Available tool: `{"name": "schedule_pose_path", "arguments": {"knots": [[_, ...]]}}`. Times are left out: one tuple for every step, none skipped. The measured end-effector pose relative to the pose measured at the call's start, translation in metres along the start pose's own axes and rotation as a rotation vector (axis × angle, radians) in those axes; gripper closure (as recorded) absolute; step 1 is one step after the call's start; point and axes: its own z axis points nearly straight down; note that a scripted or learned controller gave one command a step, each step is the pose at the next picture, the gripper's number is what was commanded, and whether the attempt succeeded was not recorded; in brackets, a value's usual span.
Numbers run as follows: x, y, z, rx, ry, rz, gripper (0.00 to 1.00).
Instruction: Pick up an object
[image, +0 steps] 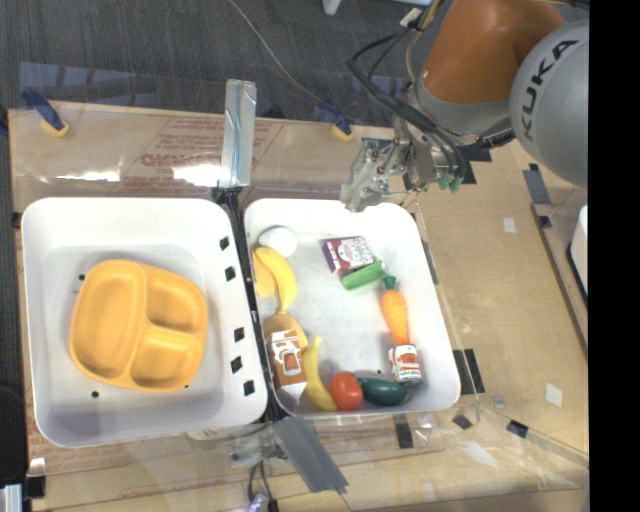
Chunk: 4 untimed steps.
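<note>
Yellow tray (137, 325) in left bin (40, 240), toy food in right bin (425, 250), tool (372, 185) state unclear

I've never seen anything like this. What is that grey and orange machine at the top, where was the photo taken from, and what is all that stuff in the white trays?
The photo comes from one camera fixed above a bench, looking down at a slant. The grey and orange machine is a robot arm reaching in from the right. At its tip is a gripper, a two-fingered hand, hovering over the far edge of the right bin; nothing shows between its fingers. Its job is to pick something up. That bin holds toy food: a banana, a carrot, a tomato, a small carton, a little can and a few other pieces. The left bin holds a yellow divided plate.
</note>
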Motion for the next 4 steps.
{"name": "schedule_pose_path", "arguments": {"knots": [[0.002, -0.044, 0.048, -0.002, 0.003, -0.478, 1.0], [0.001, -0.011, 0.196, -0.002, -0.001, -0.538, 1.0], [-0.002, -0.018, 0.072, 0.005, -0.012, -0.394, 1.0], [0.036, -0.065, 0.043, 0.002, -0.003, -0.855, 1.0]]}}
